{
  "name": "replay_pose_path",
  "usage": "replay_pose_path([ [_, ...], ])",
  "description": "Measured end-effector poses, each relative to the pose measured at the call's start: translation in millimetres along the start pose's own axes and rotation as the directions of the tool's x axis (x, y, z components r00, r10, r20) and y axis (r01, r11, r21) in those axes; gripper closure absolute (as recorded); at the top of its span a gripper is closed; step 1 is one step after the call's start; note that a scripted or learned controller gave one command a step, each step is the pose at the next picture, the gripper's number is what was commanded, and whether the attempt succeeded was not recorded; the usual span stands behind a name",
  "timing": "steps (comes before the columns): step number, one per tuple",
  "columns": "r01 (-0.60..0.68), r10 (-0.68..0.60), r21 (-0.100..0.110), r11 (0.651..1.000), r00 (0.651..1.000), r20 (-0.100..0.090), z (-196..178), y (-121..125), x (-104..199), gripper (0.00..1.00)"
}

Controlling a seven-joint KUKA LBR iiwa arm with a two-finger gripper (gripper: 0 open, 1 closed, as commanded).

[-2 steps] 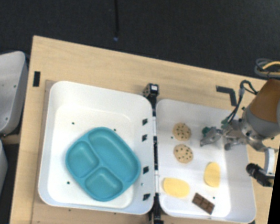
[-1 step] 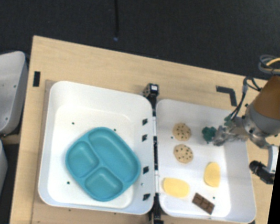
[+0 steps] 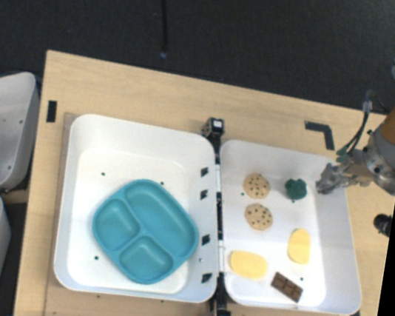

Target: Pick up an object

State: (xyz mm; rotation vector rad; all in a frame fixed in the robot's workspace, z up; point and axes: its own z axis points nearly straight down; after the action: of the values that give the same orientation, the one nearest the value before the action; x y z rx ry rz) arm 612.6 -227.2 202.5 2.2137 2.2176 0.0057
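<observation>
green piece [image 3: 296,189] near right bin's [image 3: 341,238] far right corner, two cookies [image 3: 256,186] beside it, two yellow pieces [image 3: 300,246] and a brown bar [image 3: 286,286] toward the near edge | my claw [image 3: 329,179] over the bin's far right rim, grip unreadable | blue tray [image 3: 144,231] in left bin [image 3: 82,172]

text: none legible | labels: none | numbers: none

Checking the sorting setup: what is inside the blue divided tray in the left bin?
The blue tray shows three bare compartments with nothing in them. It lies flat in the left bin, so the floor beneath it is covered.
</observation>
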Motion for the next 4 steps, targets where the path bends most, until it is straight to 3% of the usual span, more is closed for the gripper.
replay_pose_path([
  [2, 0.003, -0.003, 0.002, 1.0, 1.0, -0.001, -84, 7, 3, 1.0],
  [4, 0.002, -0.002, 0.008, 1.0, 1.0, -0.003, -84, -29, 96, 1.0],
])
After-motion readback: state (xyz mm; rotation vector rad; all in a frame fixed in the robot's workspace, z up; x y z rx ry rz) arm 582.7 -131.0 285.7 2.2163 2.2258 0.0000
